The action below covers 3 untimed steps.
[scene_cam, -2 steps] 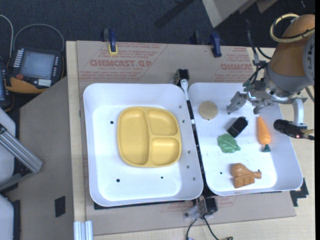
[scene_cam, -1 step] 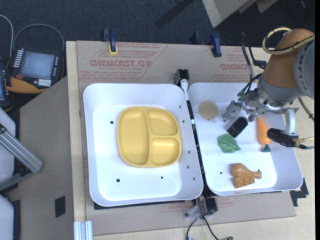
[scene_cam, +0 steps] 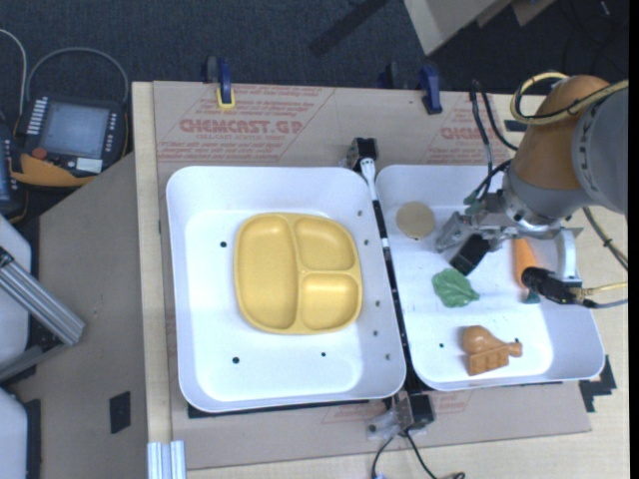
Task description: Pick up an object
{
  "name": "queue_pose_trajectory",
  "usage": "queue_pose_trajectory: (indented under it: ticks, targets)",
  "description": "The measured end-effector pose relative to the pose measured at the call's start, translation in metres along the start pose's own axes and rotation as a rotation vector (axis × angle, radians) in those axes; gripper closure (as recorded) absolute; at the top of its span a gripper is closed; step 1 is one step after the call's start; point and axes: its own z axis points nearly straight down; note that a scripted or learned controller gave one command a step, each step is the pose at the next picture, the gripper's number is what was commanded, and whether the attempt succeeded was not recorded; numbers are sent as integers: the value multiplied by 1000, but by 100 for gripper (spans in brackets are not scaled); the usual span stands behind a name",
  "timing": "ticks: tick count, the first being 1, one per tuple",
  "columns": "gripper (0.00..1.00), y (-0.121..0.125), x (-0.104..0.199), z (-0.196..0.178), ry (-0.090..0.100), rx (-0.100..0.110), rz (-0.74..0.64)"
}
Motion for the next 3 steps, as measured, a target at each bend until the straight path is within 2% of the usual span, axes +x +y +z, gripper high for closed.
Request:
queue_pose_trajectory:
  ticks: [1, 3]
  targets:
    - [100, 1, 0, -13, -2, -6, 0]
    - [100, 1, 14, -108, -3, -12, -2]
